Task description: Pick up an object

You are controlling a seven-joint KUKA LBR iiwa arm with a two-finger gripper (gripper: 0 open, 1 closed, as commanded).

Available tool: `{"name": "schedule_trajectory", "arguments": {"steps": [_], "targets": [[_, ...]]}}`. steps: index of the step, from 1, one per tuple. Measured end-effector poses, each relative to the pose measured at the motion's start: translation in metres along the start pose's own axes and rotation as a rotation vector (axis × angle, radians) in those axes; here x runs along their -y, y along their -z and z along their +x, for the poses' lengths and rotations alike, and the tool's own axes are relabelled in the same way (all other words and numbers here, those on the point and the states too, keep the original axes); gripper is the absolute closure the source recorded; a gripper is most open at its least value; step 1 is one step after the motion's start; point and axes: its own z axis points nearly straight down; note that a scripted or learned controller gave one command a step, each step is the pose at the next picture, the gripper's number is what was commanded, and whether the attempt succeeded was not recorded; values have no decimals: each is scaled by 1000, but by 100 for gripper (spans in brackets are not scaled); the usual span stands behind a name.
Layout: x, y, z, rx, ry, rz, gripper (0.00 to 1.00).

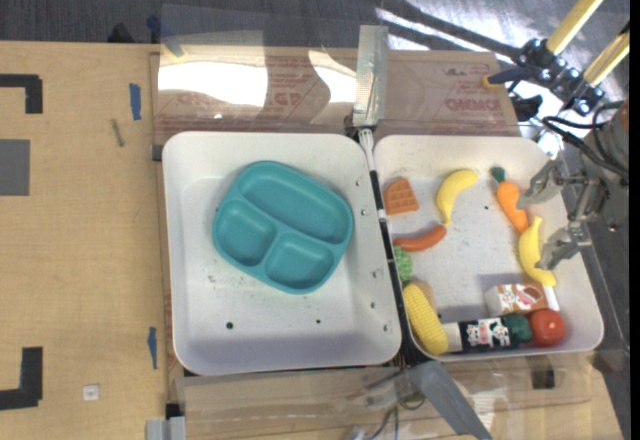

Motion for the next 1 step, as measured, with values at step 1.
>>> {"name": "schedule_trajectory", "arguments": {"steps": [1], "targets": [[54, -128, -36, -10, -198, -2, 0]]}}
